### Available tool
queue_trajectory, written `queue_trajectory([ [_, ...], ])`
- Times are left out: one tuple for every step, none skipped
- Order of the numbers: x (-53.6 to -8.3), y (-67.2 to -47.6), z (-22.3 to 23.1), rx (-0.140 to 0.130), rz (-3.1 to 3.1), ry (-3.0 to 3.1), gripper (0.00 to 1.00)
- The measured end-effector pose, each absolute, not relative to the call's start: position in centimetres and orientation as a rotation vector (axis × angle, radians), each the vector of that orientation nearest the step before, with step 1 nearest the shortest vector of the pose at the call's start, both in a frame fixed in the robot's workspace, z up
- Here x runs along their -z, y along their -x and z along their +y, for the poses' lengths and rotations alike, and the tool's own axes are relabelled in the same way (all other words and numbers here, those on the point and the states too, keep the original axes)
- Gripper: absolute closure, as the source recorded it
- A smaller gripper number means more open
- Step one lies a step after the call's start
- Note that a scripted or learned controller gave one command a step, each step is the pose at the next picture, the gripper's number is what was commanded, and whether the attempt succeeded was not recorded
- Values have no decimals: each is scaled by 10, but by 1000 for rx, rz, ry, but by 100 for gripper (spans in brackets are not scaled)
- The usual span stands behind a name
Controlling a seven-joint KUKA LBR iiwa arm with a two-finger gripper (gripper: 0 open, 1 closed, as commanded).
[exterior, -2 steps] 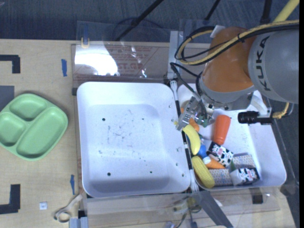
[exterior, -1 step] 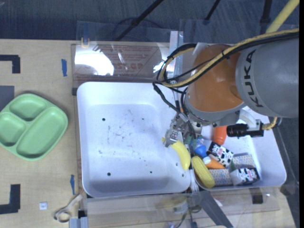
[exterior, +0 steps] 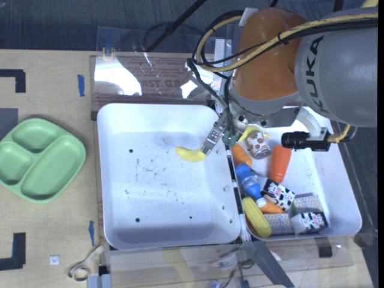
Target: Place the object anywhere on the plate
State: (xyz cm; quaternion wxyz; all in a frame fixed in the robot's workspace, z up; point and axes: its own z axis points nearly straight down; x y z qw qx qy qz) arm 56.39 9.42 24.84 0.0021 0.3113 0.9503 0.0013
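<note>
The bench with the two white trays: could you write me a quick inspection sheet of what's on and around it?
Surface: wooden bench bearing two white bins; left bin scuffed.
Job's things: small yellow object in the left bin, at the gripper's tip; green divided plate on the bench to the left.
Clutter: right bin holds toy corn, blue bottle, orange tube and small boxes.
Grippers: gripper low over the left bin, by the yellow object.
Cables: yellow and black cables looping along the arm.
Surroundings: blue carpet.
</note>
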Motion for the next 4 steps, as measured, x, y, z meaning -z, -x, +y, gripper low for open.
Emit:
queue_trajectory([
  [-226, -554, 142, -1, 2911, -1183, 100],
  [-226, -554, 142, -2, 2910, -1183, 0],
  [-236, -555, 143, -6, 2909, -1180, 100],
  [-236, -555, 143, -6, 2909, -1180, 0],
])
